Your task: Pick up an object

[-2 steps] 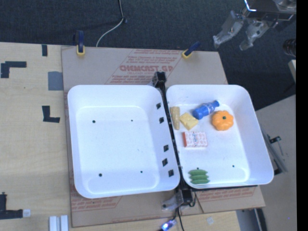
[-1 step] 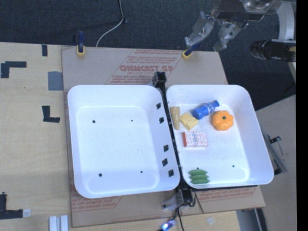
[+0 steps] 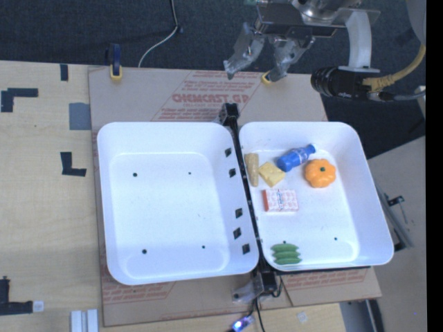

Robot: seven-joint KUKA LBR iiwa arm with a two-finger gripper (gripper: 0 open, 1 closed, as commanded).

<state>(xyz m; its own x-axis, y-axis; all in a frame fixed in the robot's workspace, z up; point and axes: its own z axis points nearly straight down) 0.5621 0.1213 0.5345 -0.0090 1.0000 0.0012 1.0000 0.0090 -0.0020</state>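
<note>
My gripper (image 3: 252,70) hangs high above the far edge of the bench, beyond the two bins, open with nothing between its fingers. In the right bin (image 3: 360,185) lie an orange pumpkin-like toy (image 3: 320,173), a blue bottle (image 3: 295,158), a yellow block (image 3: 270,174), a tan cylinder (image 3: 252,169), a small white and red box (image 3: 280,200) and a green pea pod (image 3: 286,253). All of them sit well below and nearer the camera than the gripper.
The left bin (image 3: 111,206) stands beside the right one, joined at a black hinge strip (image 3: 237,185). Both rest on a cardboard sheet (image 3: 194,99). A yellow clamp (image 3: 115,71) holds the sheet's far left corner. A black cable (image 3: 166,19) runs behind.
</note>
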